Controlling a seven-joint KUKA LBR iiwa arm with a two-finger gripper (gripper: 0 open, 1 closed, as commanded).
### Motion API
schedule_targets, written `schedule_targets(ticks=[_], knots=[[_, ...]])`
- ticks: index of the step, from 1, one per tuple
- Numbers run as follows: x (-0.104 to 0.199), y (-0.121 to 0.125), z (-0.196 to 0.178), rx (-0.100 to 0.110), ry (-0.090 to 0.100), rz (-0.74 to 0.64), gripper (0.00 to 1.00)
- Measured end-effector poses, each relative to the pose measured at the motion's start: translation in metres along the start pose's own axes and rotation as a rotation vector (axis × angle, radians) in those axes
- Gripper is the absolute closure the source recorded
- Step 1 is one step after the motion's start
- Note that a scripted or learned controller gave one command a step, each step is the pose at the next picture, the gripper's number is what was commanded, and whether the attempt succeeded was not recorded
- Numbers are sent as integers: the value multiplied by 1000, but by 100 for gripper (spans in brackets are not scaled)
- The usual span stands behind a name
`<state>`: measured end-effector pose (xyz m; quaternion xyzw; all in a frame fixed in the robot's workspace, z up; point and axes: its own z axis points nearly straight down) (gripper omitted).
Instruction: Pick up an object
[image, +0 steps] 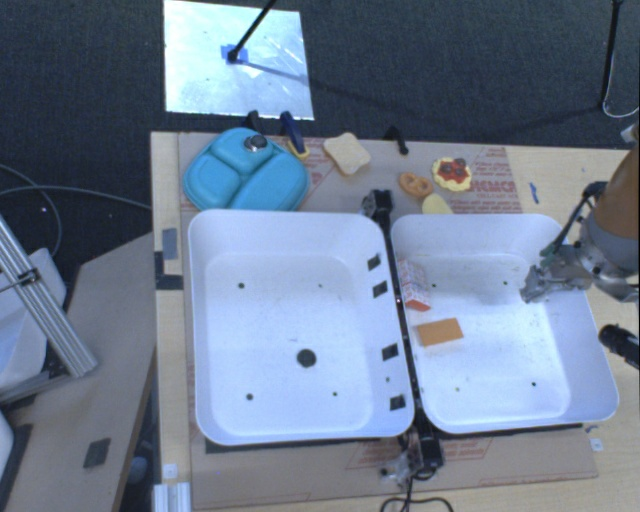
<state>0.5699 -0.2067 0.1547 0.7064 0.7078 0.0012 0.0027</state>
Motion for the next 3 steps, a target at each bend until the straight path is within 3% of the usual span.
schedule_targets(ticks=[1,2,3], knots=[[55,-87,6,12,7,1,100],[42,-81,70,0,3,2,100],[2,-72,66,-3,8,-2,100]])
